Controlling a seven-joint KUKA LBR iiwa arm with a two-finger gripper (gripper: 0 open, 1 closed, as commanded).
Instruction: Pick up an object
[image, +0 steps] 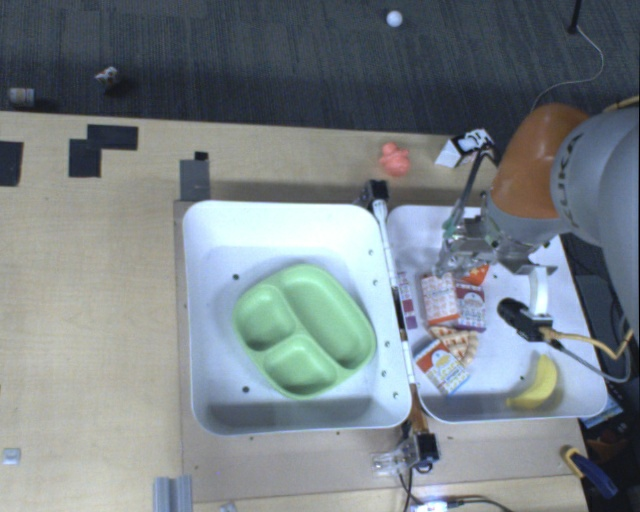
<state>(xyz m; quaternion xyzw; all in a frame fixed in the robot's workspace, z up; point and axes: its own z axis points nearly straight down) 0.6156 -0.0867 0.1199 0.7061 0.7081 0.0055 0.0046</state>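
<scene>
Snack packets (440, 298), red and white, lie jumbled in the middle of the right-hand bin (420, 225), close to the wall it shares with the left bin (215, 260). The grey arm's gripper (462, 258) is down over the far end of the heap. From this angle it cannot be told whether it is open, closed or gripping anything. A yellow banana (538, 384) rests in the same bin's near right corner, and a green divided plate (303, 328) sits in the left bin.
</scene>
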